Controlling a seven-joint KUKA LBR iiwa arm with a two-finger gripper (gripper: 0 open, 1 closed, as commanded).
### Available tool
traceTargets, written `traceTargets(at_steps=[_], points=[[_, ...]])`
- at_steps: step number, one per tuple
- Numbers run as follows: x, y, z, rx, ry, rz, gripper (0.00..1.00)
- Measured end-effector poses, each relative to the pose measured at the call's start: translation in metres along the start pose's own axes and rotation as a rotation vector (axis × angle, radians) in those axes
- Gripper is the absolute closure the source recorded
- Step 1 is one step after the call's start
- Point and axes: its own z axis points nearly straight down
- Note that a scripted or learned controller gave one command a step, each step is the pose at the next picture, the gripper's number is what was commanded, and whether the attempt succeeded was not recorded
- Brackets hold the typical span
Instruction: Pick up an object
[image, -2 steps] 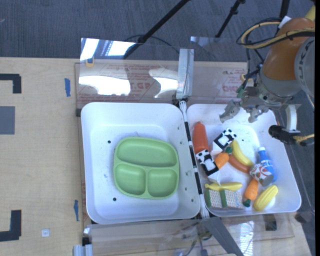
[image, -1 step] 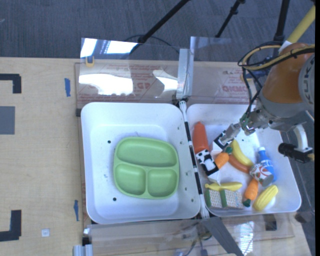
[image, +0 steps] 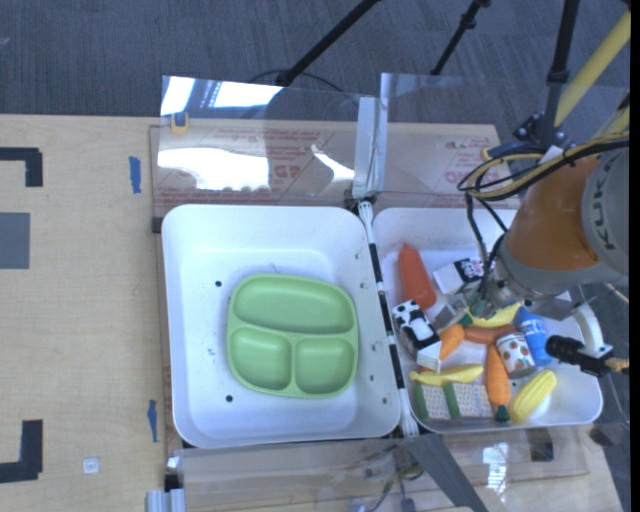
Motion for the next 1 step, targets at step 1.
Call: traceTargets(at_steps=[1], points=[[0.0217,-0.061,-0.0008,0.0,0.002,-0.17,0.0]])
